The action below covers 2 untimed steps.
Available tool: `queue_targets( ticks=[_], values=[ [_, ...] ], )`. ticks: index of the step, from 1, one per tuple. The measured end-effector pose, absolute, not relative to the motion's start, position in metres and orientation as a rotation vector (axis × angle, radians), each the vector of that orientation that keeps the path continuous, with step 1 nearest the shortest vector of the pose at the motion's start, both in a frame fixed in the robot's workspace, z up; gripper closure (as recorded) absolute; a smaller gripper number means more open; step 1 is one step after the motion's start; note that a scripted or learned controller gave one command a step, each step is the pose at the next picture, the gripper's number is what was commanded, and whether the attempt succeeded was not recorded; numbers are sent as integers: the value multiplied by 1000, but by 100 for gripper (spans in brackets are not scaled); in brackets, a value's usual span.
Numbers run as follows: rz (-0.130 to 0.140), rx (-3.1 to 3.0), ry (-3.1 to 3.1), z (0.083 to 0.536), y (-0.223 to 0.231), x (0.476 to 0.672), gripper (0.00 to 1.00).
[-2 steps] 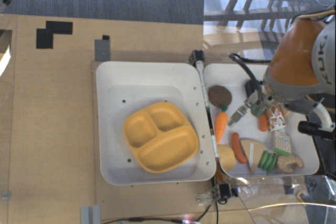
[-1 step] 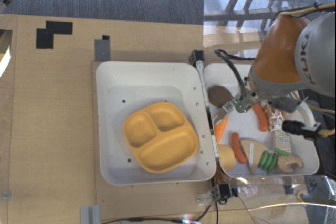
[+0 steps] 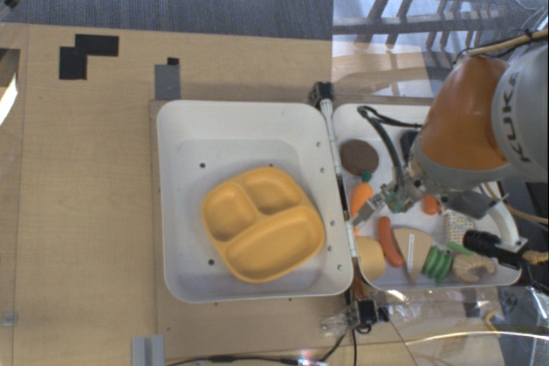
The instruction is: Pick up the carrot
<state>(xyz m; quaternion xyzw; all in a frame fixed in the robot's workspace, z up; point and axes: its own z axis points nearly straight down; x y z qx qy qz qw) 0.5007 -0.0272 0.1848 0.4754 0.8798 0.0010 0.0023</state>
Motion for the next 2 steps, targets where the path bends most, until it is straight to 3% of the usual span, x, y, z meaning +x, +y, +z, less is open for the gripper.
queue_targets(
  ticks=[1,2],
  values=[
    [1,1756,2598,155,-106,529,0],
    [11,1782,2579,186,-39,530,0]
  ],
)
